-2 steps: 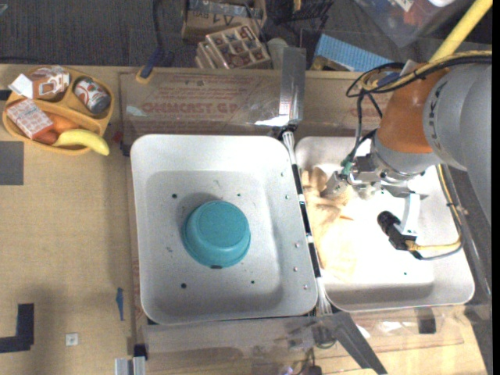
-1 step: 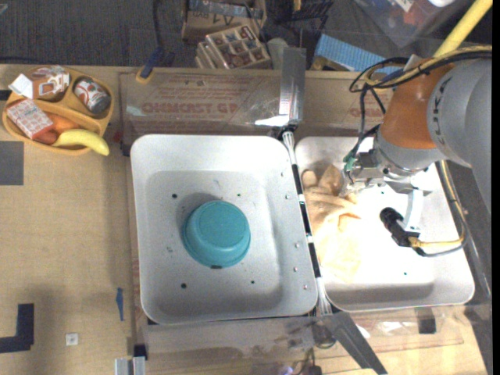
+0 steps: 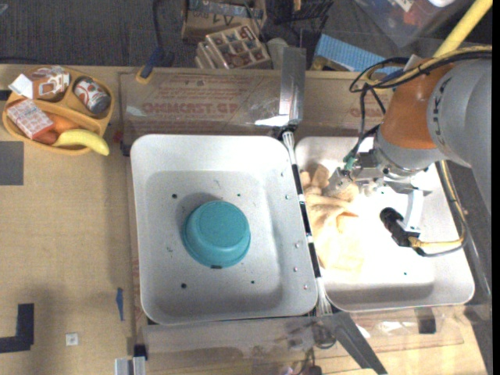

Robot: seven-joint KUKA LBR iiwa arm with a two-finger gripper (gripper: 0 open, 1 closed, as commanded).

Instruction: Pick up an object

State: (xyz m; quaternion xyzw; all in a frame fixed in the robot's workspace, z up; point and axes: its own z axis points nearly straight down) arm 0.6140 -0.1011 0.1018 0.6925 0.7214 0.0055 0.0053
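Over the right bin (image 3: 449, 287) the tool (image 3: 344, 180) hangs low beside pale, washed-out objects (image 3: 328, 209), seemingly lining up a pick, though its opening I cannot tell.

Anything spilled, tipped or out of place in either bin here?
One thing: the teal bowl in the left bin lies upside down, its base facing up. Nothing looks spilled. The pale items in the right bin are too washed out to judge.

Arm (image 3: 437, 116) reaching in from right, hand (image 3: 344, 180) lowered.
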